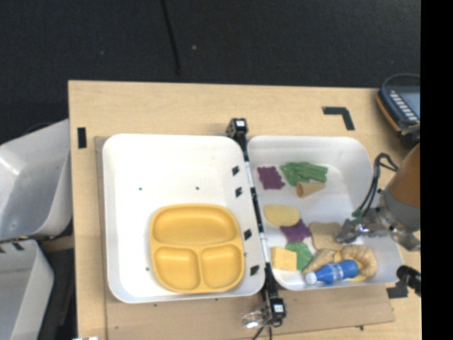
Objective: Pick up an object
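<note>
On the pale wooden bench [177, 108] the two shallow white bins sit side by side, and the grey arm with its orange band [405, 183] leans in over the right edge of the right-hand white bin [333, 147]. Its two-finger gripper [354, 229] hangs low by that bin's right wall, just above a tan ring-shaped pastry toy [362, 256]; whether the gripper is open or closed, or has hold of anything, cannot be told from here. Along the right bin's near edge lies a blue plastic bottle with a white cap [334, 272], its long axis running roughly left to right, cap end pointing toward the divider between the bins, and it touches the pastry toy. Just beside it at the near left corner sit a yellow cheese-like wedge [284, 259] and a green leafy piece [303, 252]. Further up are a purple jagged piece [296, 230], a pale yellow oval piece [282, 214], another purple piece [270, 178] and a green bunch of toy vegetables [304, 171] near the far edge. The left-hand white bin [163, 161] holds a yellow three-compartment plastic plate [197, 248] toward its near edge.
</note>
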Controlling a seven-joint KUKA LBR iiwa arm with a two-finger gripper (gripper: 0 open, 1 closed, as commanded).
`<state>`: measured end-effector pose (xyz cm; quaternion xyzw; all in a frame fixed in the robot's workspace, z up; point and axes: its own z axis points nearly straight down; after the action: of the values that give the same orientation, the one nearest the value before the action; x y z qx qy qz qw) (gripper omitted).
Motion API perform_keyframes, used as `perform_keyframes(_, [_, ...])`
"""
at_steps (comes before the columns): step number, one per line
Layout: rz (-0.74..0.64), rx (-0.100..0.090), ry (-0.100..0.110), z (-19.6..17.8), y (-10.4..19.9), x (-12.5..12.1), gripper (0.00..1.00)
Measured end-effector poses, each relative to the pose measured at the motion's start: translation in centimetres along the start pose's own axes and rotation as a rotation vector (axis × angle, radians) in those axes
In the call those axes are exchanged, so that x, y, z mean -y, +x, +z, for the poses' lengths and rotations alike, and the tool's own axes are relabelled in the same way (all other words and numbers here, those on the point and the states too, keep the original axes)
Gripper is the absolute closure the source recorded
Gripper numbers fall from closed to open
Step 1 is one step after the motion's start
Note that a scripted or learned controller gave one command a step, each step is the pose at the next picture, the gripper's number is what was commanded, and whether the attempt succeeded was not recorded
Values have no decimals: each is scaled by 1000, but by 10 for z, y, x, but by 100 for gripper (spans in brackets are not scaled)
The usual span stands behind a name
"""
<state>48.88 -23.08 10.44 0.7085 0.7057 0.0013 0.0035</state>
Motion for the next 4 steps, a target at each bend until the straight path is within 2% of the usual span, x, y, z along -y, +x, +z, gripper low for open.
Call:
perform_keyframes(1, [-11, 3, -12, -231, 46, -7, 100])
perform_keyframes(2, [-15, 0, -16, -388, 115, -28, 100])
perform_keyframes(3, [-10, -5, 18, -246, 155, -40, 100])
perform_keyframes(4, [-12, -5, 19, -119, 200, -18, 100])
